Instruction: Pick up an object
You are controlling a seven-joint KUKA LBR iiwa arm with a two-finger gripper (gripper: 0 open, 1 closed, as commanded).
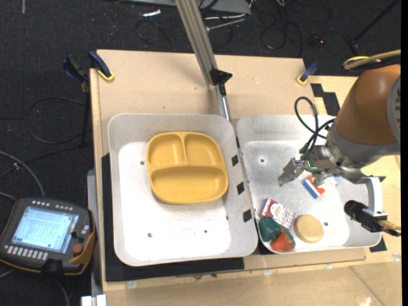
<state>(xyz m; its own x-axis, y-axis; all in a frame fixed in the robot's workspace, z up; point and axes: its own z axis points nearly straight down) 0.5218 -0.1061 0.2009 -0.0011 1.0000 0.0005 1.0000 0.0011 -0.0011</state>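
Over the right bin (268,139) my hand (305,173) hangs just beside a small red, white and blue item (312,187); whether the fingers are spread or closed, I cannot tell (possibly spread). Left bin (127,234) carries a yellow divided plate (187,167).

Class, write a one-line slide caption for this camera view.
Pincer hovers in the right bin; yellow tray in the left.

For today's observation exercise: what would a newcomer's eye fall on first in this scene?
Probably the yellow divided plate, alone in the left bin. Next, the grey and orange arm reaching in from the right, its tool low over the right bin. Small items cluster at that bin's near edge: a tan round piece and a red and green piece.
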